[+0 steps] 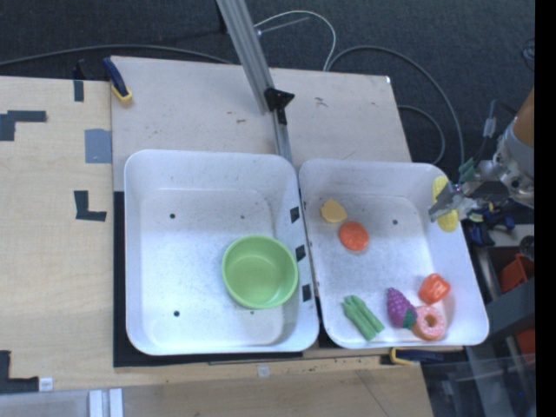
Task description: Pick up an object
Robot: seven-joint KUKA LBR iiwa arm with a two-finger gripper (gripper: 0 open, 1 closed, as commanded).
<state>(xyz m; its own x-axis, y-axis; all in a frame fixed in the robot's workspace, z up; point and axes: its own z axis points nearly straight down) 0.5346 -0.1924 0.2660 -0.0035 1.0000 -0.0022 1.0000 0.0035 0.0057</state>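
My pincer (453, 200) hangs over the right rim of the right white plastic bin (382, 174); I cannot tell how wide it stands. A yellow plastic piece (446, 218) lies just beside it on the rim. Left of it sit a yellow lemon-like toy (333, 210) and an orange-red round toy (354, 236). Far left, a green bowl (259, 272) rests in the other bin (148, 233)

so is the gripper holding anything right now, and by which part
It cannot be told. The gripper sits at the right bin's right rim, right by a yellow object, but the view does not show that object between its fingers.
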